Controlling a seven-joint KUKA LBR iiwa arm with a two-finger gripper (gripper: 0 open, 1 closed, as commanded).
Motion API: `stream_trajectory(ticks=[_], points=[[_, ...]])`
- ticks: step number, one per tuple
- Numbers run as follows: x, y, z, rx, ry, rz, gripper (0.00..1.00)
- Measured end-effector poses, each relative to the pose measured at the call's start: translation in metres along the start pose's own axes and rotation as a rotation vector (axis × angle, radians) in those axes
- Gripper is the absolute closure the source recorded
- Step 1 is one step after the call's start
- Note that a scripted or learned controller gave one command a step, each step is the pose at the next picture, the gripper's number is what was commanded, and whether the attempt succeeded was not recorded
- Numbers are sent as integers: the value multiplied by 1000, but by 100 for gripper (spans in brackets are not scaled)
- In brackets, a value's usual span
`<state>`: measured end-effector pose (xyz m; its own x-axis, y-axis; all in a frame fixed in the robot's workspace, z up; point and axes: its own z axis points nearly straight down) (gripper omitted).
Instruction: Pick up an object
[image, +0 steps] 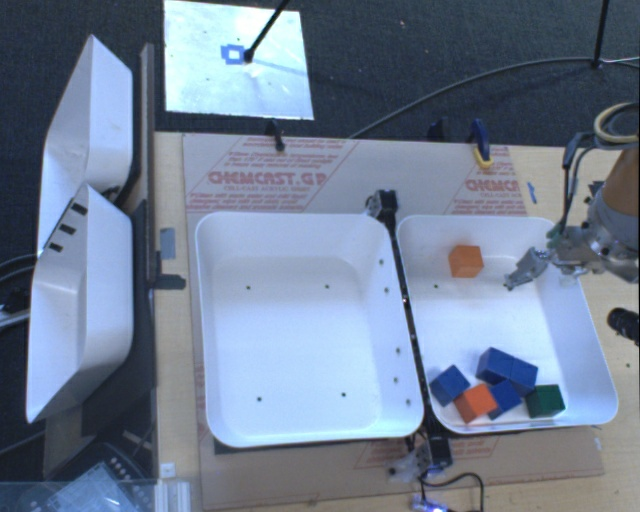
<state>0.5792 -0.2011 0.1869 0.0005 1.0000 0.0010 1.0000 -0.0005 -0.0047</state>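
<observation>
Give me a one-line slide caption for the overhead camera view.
Gripper hovers over right bin beside lone orange block.

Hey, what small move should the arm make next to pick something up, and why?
Probably slide the gripper left toward the orange block and then lower. That block sits alone near the back of the right bin, close to the gripper and apart from everything else, while the blue blocks, the green block and another orange one crowd together at the front.
</observation>
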Motion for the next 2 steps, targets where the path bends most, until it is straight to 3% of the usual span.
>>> stream_trajectory(ticks=[1,2], points=[[0,1,-3,-6,-1,-1,0],[5,-6,43,-2,0,-1,0]])
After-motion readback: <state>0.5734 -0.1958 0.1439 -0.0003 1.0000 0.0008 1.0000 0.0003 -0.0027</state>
